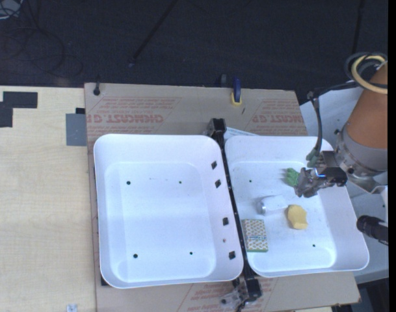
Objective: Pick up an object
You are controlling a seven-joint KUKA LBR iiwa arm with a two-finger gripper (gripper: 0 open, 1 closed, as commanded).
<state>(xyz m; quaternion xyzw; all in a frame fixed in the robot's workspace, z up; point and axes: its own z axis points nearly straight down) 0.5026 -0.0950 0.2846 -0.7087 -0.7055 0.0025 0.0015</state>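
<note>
The right bin [341, 255] holds a yellow lump [297, 216], a small grey cylinder [270, 205], a green-patterned flat packet [255, 234] and a green object [291, 175]. My gripper [306, 186] hangs low over the right bin's upper right part, just right of the green object and above the yellow lump. Its dark fingers point down toward the bin floor, close beside the green object. Nothing shows between them.
The left bin [106, 207] lies beside the right one, with a black divider and clips [221, 174] between them. The arm [370, 129] comes in from the right. Both bins rest on a cardboard sheet [152, 112].
</note>
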